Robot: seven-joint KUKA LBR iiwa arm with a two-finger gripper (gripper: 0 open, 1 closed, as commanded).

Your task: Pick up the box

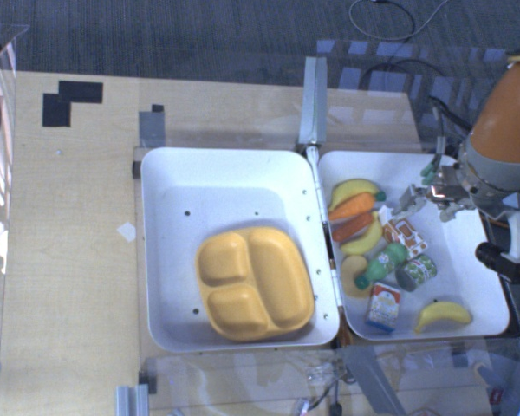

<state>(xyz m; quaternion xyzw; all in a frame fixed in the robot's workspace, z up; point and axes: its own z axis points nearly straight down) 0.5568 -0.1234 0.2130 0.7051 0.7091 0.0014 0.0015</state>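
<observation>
A small blue, red and white box (pixel 382 307) stands near the front of the right bin (pixel 485 319). A flat red and white carton (pixel 405 234) lies nearer the bin's middle. My gripper (pixel 432 194) hangs over the back part of the right bin, just behind and to the right of the red and white carton and well behind the small box. Nothing shows in its grasp.
The right bin also holds a banana (pixel 354 190), a carrot (pixel 354 207), a green bottle (pixel 382 264), a can (pixel 417 269) and another banana (pixel 442 315). A yellow divided tray (pixel 254 281) lies in the left bin (pixel 169 198). A metal divider (pixel 312 102) stands between the bins.
</observation>
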